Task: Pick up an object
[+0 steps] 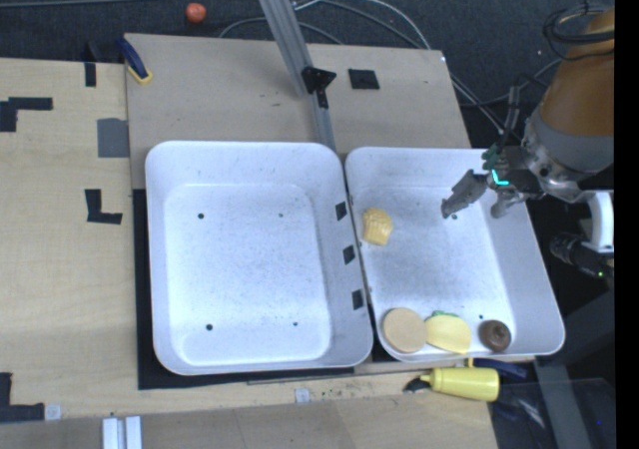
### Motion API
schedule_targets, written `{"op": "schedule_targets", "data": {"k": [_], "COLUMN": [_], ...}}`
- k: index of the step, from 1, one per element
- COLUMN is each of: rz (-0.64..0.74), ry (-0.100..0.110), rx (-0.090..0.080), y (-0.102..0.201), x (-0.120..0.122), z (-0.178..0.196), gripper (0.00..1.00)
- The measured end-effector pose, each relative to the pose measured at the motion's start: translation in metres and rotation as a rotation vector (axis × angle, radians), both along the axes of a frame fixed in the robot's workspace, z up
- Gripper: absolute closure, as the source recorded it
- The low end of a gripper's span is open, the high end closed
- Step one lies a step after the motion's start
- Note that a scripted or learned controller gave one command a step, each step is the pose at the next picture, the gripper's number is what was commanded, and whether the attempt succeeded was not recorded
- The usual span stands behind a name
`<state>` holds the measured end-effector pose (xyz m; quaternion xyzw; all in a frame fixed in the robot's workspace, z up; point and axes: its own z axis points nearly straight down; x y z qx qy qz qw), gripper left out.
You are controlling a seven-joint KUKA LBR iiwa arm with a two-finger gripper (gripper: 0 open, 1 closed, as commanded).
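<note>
The right bin [519,267] holds a pale yellow lump [377,226] near its left wall. Along its front edge lie a tan round disc [403,329], a yellow piece with a green edge [448,331] and a small brown ball [495,335]. My gripper [482,195] hangs over the bin's upper right part, well right of the yellow lump. Its two dark fingers stand apart, open, with nothing between them.
The left bin [160,237] sits beside the right one. A yellow-handled tool [462,382] lies on the bench just in front of the right bin. A metal post [290,28] rises behind the bins, with cables at the back.
</note>
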<state>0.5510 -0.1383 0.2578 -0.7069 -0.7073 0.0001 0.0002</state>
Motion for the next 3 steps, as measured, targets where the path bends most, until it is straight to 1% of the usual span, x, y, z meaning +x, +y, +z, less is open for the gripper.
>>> {"op": "schedule_targets", "data": {"k": [1, 3], "rz": [0.000, 0.000], "ry": [0.000, 0.004], "rx": [0.000, 0.000], "y": [0.000, -0.001], "x": [0.000, 0.004], "z": [0.000, -0.087], "gripper": [0.00, 0.00]}}
